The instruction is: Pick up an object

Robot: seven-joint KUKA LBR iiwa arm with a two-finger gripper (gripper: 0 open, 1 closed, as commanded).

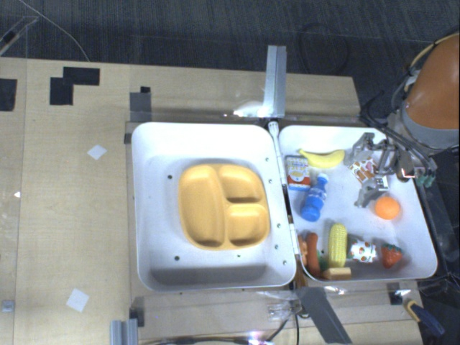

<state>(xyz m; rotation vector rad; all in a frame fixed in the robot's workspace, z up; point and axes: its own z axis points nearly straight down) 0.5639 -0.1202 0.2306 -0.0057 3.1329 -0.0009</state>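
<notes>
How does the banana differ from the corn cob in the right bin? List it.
The banana is plain yellow and curved; the corn cob is straight, with green at its near end. The banana lies crosswise near the bin's far wall; the corn cob lies lengthwise near the front wall. The banana lies apart; the corn cob sits packed among other items. Both are yellow toy foods in the right bin.

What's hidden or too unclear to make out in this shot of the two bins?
- Gripper, camera view: a metal tangle above the right bin; too small to tell open or shut, or whether it holds anything.
- Small carton, camera view: label print too small to read.
- White patterned object, camera view: too small to identify.
- Arm, camera view: cut off by the right edge.
</notes>
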